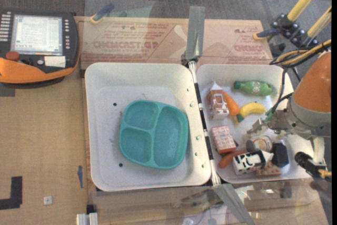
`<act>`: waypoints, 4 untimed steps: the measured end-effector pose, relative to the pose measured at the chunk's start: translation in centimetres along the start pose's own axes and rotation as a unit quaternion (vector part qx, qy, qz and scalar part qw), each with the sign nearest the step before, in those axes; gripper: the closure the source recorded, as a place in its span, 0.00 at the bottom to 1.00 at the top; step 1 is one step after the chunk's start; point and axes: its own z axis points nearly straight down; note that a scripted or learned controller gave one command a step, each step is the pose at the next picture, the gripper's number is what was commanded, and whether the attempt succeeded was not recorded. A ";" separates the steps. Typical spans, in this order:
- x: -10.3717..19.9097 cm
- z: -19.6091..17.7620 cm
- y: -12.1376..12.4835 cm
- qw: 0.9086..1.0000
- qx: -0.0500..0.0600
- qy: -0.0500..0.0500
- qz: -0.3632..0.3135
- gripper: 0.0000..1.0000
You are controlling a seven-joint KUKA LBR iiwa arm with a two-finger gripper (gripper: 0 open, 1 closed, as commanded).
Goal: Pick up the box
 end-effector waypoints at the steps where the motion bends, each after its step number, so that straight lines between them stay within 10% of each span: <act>1: -0.1 -1.1 0.1 1.000 -0.002 0.000 0.001 1.00; 2: -0.3 -0.1 -3.1 0.970 -0.003 0.001 0.243 1.00; 3: 7.2 -0.1 -3.9 0.942 -0.004 0.000 0.334 1.00; 4: 8.3 -0.1 -3.1 0.863 -0.003 -0.001 0.505 1.00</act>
